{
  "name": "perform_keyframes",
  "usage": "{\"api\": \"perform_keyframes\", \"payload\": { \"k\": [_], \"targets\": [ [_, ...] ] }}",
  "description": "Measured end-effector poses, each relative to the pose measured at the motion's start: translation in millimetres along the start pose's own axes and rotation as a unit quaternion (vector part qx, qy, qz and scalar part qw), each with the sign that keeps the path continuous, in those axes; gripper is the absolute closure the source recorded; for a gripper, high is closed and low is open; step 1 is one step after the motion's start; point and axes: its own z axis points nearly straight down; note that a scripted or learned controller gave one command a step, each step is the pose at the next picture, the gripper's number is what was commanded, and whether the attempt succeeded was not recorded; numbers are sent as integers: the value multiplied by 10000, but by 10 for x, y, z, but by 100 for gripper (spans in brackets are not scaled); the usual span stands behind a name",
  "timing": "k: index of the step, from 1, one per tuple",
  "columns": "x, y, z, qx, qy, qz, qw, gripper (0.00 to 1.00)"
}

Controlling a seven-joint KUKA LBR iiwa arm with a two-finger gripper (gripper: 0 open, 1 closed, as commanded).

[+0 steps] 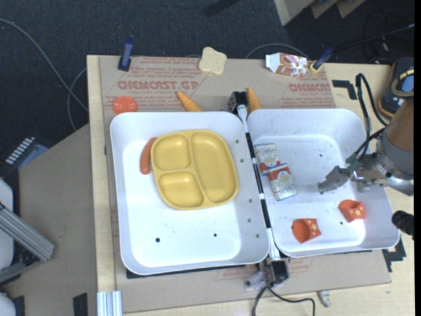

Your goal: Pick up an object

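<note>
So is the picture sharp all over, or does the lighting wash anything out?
In the camera view, the two white bins look bright and slightly washed out, while the dark floor around the bench loses detail; the yellow plate is clear with soft shading in its compartments; the gripper looks a little blurred, and small print on the cartons is unreadable.

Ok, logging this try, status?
Gripper low in right bin, grip unclear. Carton just left of it, orange pieces nearer the front. Path clear.
</note>
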Motion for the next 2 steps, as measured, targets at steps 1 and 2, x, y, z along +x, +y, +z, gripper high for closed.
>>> {"api": "perform_keyframes", "payload": {
  "k": [1, 2],
  "targets": [
    [551, 18, 989, 6, 3, -4, 10000, 0],
    [394, -133, 1050, 8, 5, 3, 10000, 0]
  ]
}}
